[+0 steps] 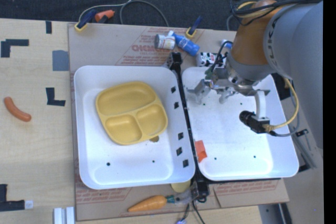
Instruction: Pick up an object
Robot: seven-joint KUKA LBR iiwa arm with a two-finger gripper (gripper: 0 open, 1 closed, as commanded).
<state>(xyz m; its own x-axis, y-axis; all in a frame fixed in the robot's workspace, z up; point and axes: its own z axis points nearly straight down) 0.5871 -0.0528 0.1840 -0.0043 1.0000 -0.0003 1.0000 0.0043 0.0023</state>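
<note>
Mirrored red print on cardboard (137, 49) under bins, unreadable. Yellow divided plate (132, 112) in left bin (84, 113), long axis slanting from bin's far-left toward near-right. End effector (210, 89) low over far-left part of right bin (283, 162), open or closed cannot be told, nothing seen gripped. Orange carrot (148, 203) at surface near edge.

Grey arm (294, 29) reaches in from the right; orange-banded wrist bent down; tool (210, 91) hangs low.
</note>
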